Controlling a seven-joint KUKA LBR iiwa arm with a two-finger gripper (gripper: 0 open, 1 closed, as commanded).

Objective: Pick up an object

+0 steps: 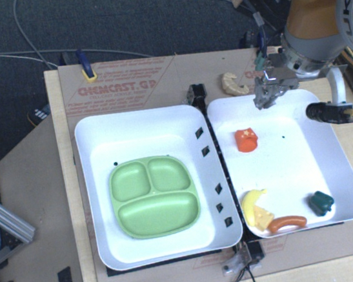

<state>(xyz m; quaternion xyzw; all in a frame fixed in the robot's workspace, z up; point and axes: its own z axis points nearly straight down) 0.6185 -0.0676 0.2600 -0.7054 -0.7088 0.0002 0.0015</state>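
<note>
In the right bin [336, 167] lie a small red object [246, 140] near its far left, a yellow banana-like piece [256, 209] and a red-orange sausage [287, 223] at the front, and a dark green object [321, 202] at the front right. My gripper [266, 95] hangs over the bin's far edge, up and to the right of the red object, with nothing seen between its fingers.
The left bin [97, 181] holds a green divided plate [153, 195]. A beige object [235, 83] lies on the bench behind the right bin. A black clamp [196, 92] sits at the top of the wall between the bins. Cables run at the far right.
</note>
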